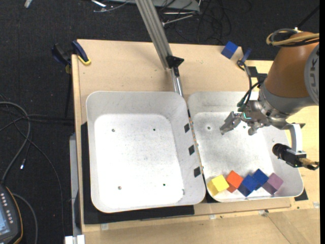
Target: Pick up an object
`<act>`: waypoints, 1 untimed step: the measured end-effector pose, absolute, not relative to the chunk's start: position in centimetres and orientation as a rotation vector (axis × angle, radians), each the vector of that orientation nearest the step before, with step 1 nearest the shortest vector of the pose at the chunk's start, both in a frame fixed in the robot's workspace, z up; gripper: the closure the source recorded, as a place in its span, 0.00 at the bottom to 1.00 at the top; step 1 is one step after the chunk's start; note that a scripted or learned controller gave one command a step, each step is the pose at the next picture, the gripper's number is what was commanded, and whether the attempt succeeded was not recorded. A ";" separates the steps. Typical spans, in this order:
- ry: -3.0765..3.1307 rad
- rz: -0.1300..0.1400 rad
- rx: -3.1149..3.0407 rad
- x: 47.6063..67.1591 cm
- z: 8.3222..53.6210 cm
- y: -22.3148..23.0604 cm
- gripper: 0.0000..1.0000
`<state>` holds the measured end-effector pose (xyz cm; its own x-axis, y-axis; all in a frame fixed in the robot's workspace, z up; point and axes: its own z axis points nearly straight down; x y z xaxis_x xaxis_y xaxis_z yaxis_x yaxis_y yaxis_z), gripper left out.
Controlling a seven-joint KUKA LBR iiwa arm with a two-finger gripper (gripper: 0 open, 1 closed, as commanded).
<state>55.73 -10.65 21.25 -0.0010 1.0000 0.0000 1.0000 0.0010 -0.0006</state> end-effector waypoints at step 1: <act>-2.230 -0.002 -2.211 58.1 19.4 -4.8 0.00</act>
